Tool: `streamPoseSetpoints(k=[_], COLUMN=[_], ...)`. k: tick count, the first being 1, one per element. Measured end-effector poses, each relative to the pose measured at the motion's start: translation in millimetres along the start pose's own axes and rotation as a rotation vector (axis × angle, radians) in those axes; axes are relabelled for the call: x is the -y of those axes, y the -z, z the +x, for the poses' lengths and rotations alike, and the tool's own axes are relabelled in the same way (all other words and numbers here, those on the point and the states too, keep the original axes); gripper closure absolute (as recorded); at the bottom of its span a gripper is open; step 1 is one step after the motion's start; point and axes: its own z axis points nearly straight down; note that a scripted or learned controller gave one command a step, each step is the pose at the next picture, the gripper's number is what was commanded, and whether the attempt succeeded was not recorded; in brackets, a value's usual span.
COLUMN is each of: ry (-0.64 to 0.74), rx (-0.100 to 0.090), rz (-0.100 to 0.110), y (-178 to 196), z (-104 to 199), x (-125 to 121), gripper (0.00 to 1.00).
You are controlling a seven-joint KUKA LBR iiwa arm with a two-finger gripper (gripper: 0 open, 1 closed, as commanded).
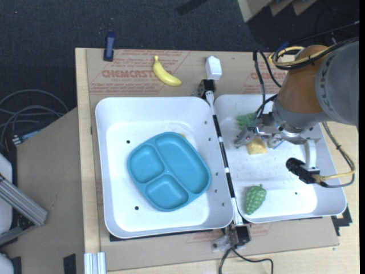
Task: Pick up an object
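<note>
In the right bin (325, 204) a small yellow piece (257, 148) lies near the middle. My gripper (258, 138) hangs right over it, open, with one finger (243, 140) to the piece's left and the other to its right. A green leafy item (246, 120) lies just behind the gripper, by the bin's left wall. Nearer the front of the same bin rests a green bunch of grapes (255, 198), well apart from the gripper.
The left bin (108, 124) holds a blue divided plate (167, 170). On the bench behind the bins lie a yellow banana (165, 73), a white block (214, 67) and a small blue item (109, 45). A black cable plug (302, 170) hangs over the right bin.
</note>
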Motion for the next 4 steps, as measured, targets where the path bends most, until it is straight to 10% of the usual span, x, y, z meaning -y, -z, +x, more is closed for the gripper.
streamPoseSetpoints(k=[1,3,4], ry=[-0.001,0.000,0.001], rx=[0.001,0.002,0.003], rz=[-0.003,-0.008,-0.022], y=[-17.8,-16.3,-1.5], z=[-34.6,-5.0,-4.4], x=[82.9,-20.4,-24.4], gripper=[0.00,0.00,1.00])
